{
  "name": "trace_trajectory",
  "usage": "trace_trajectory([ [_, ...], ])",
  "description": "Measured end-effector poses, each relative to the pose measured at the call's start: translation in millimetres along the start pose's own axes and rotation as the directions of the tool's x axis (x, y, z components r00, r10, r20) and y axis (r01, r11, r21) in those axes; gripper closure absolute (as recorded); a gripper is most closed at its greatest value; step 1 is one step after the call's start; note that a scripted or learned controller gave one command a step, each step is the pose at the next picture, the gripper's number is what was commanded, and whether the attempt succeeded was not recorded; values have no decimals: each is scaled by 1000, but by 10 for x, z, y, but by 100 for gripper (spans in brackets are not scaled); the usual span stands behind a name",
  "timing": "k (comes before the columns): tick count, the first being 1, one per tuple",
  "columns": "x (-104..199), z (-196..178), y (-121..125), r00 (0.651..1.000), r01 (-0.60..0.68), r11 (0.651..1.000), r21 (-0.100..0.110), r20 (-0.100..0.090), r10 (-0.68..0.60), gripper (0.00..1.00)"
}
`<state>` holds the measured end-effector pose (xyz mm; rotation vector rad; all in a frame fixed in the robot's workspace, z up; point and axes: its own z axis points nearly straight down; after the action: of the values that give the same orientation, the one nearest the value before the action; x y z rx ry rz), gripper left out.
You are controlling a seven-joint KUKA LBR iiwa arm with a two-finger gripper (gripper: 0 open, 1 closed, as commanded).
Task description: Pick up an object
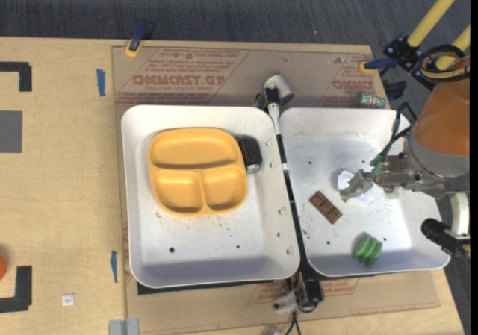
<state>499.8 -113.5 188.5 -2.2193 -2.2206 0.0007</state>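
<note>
My gripper (pixel 361 186) hangs low over the middle right of the right bin (pixel 328 132), its tip at a small white crumpled object (pixel 344 179). I cannot make out whether it holds that object. A brown flat bar (pixel 326 207) lies just to the gripper's lower left. A green ridged object (pixel 367 248) rests near the bin's front edge. In the left bin (pixel 142 251) sits a yellow divided tray (pixel 198 169) with a small black object (pixel 250 153) against its right side.
The arm's orange band (pixel 448 113) and grey wrist cover the right bin's right edge. Both bins stand on a cardboard sheet (pixel 187 76) held by clamps (pixel 138 36). A green-labelled item (pixel 371 100) lies behind the right bin. A yellow pole (pixel 442 5) slants at the top right.
</note>
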Motion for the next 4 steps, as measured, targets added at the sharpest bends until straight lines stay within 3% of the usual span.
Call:
trace_trajectory([
  [1,-230,1015,-206,987,164,987,-1,1,-164,0],
  [2,-254,1030,308,1000,28,1000,-5,2,-28,0],
  [3,-173,1030,742,993,114,993,-4,2,-114,0],
  [4,-171,928,749,993,114,993,-7,2,-114,100],
])
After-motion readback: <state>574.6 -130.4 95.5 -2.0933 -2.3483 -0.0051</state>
